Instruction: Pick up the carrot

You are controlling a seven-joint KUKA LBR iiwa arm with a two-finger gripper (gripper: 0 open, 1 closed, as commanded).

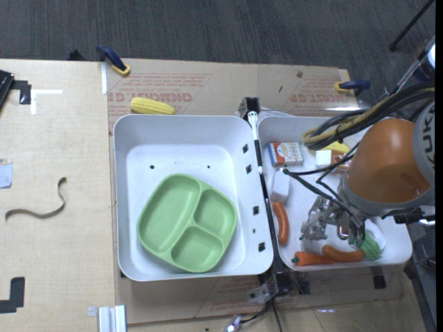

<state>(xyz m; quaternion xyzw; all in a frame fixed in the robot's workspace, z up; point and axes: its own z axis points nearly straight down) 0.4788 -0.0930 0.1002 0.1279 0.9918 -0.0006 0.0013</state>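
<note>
Carrot (313,259) flat on the floor of the right bin (398,256), close against the near wall, towards the near left corner. Long axis roughly parallel to that wall, running left to right across the view; leafy end not resolved.

Gripper (322,221) over the same bin, hung below the orange band (384,161) of the arm, fingers pointing down. Nothing visible between the fingers; whether apart or together, cannot tell from this slant, with cables and metal parts cluttering the spot.

Carrot just beyond the gripper towards the near wall and slightly left, near but apart, not touching.

Close neighbours: a second orange-red piece (342,254) just right of the carrot, partly under the gripper hardware, and a sausage (281,221) lying to the gripper's left, its length pointing away from the camera. A green item (374,246) further right.

Judgement: short shift towards the near wall needed, fingers set across the carrot's length. Risk: bin wall crowding one finger, or closing on the neighbouring piece instead.
</note>
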